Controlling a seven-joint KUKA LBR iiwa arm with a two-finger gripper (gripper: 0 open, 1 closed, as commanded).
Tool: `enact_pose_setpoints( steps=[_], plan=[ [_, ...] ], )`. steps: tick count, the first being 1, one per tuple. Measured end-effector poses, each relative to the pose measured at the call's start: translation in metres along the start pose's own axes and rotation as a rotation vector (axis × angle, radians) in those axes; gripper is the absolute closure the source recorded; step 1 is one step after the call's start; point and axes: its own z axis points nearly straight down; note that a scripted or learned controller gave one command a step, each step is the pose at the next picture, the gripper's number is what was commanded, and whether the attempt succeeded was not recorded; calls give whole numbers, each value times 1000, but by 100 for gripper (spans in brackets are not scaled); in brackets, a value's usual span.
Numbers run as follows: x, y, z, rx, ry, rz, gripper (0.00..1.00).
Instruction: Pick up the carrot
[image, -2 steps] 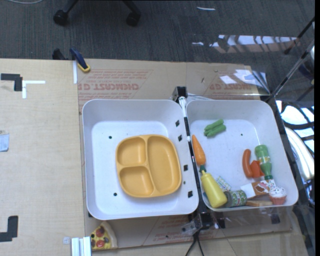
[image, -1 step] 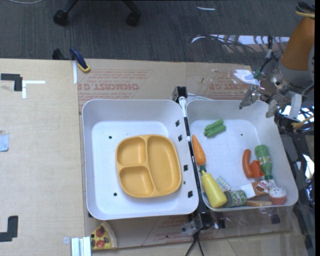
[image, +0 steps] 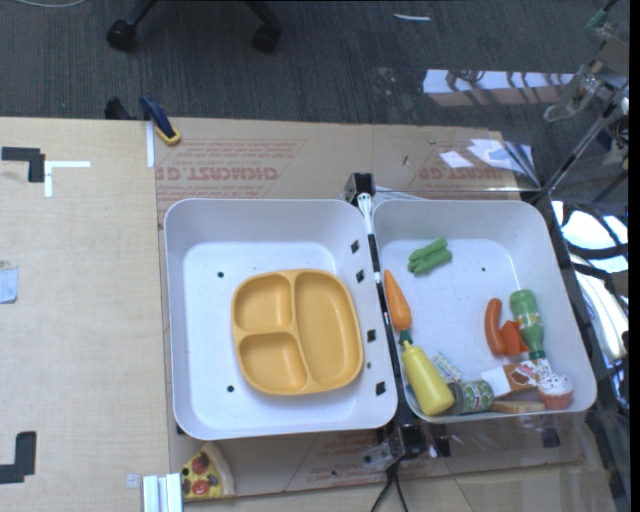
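The carrot (image: 397, 302) lies in the right bin (image: 545, 235), against its left wall, with the green top pointing to the yellow bottle (image: 427, 380) just below it. A green bean pod (image: 430, 256) rests near, further up. The left bin (image: 190, 330) holds a yellow divided plate (image: 297, 330). The state of the hand cannot be told here.

Dark grey carpet floor (image: 330, 60) along the top, black castor base of an office chair (image: 190, 25) at upper left, pale light-wood bench top (image: 75, 330) at left, flattened brown cardboard sheet (image: 260, 160) with red print over it.
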Motion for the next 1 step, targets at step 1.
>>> enact_pose_setpoints(
  steps=[1],
  plan=[
    [16,-6,-126,1,0,67,0]
  ],
)
